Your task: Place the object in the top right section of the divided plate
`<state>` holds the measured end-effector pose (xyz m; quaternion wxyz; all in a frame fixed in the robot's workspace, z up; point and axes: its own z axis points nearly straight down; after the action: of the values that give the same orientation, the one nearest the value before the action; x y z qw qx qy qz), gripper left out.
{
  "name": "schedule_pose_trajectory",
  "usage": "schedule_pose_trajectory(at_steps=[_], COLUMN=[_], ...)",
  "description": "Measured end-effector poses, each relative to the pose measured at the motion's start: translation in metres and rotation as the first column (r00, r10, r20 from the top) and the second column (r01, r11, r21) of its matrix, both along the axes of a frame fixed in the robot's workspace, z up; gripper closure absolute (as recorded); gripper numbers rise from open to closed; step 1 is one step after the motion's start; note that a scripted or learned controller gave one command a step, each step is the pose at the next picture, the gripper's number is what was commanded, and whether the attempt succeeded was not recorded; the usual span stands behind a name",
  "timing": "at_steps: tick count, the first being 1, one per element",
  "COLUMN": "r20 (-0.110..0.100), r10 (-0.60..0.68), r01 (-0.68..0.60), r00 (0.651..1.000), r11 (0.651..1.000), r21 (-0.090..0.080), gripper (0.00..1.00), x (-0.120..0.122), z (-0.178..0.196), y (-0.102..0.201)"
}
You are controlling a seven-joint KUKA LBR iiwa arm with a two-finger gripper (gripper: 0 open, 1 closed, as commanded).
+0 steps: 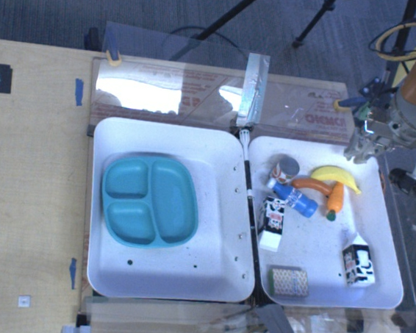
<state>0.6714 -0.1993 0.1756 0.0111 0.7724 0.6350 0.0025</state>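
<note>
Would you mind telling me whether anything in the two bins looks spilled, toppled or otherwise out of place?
Nothing looks spilled or damaged. The blue divided plate sits flat in the left bin. In the right bin, the two black-and-white cartons lie on their sides, and the blue bottle, carrot and banana lie loosely jumbled together.

Teal divided plate (150, 200), one flat colour, sitting in the white left bin (109, 262); over in the white right bin (388, 284), a yellow banana (336, 175) above an orange carrot (323, 192); left of the carrot, a blue bottle (294, 198) with a red-and-white label; below it a black-and-white cow-patterned carton (272, 222); a matching carton (358, 263) lower right; a grey-speckled sponge (288, 281); pale wood table (19, 201) with blue tape marks.
</note>
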Motion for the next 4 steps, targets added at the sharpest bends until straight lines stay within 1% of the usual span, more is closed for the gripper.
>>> schedule_pose_trajectory(at_steps=[1, 2, 3, 4], r20=[0.004, 0.003, -0.018, -0.013], r10=[0.001, 0.001, 0.261, 0.231], r01=[-0.001, -0.001, -0.260, -0.231], r00=[1.000, 1.000, 0.965, 0.973], r11=[1.000, 1.000, 0.965, 0.973], r21=[-0.003, -0.003, 0.016, 0.011], gripper=[1.00, 0.00, 0.00, 0.00], x=[0.001, 0.001, -0.039, -0.019], z=[0.011, 0.011, -0.038, -0.022], y=[-0.001, -0.001, -0.018, -0.025])
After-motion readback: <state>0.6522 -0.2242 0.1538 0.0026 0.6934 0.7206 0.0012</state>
